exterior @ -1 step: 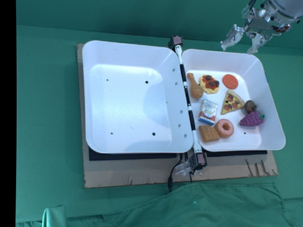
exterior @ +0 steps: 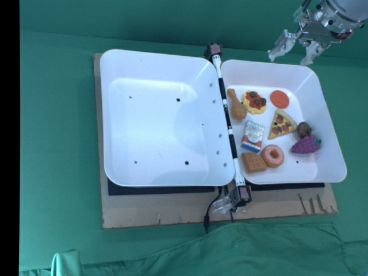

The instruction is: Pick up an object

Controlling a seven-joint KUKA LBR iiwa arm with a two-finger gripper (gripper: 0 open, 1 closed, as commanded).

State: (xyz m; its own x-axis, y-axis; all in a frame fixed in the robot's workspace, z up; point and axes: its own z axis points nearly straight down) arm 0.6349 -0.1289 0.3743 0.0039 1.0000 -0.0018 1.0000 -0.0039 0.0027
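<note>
I'm at the approach step — nothing is picked yet. My gripper (exterior: 295, 46) hangs above the far edge of the right bin (exterior: 330, 154), fingers spread apart and empty, touching nothing. All the toys lie in that bin: a drumstick (exterior: 236, 104) near the divider, a small pizza (exterior: 254, 102), a red disc (exterior: 280, 99), a pizza slice (exterior: 281, 125), a carton (exterior: 252, 137), a waffle (exterior: 253, 162), a donut (exterior: 272, 155), grapes (exterior: 306, 145) and a dark brown piece (exterior: 303, 129) just beside them. The left bin (exterior: 121, 68) holds none. Next, I judge, I need to move nearer and lower over one toy — the red disc is closest, though flat; the donut may grip better.
</note>
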